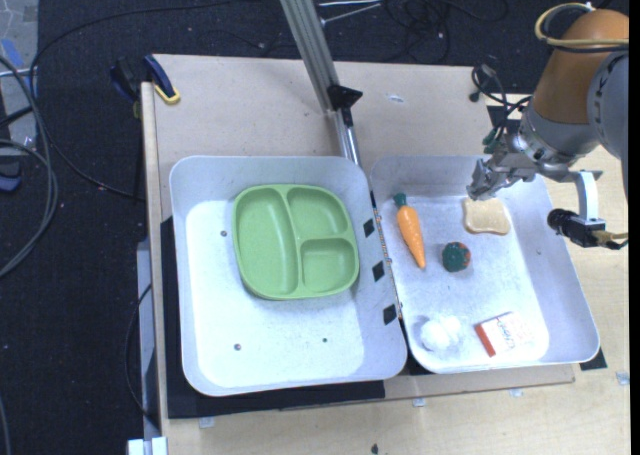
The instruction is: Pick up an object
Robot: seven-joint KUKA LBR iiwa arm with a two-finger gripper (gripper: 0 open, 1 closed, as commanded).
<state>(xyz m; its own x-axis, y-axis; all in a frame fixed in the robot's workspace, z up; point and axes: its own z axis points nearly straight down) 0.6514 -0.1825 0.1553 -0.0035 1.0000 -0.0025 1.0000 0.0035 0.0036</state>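
Toast point(487, 217) lies just below the claw point(488, 183).

Matt green plastic plate point(296, 241)

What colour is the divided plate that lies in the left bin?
The divided plastic plate is light green, seen best in the camera view from above.

A tan bread slice point(486, 217) lies flat near the right bin's point(560, 273) far edge.
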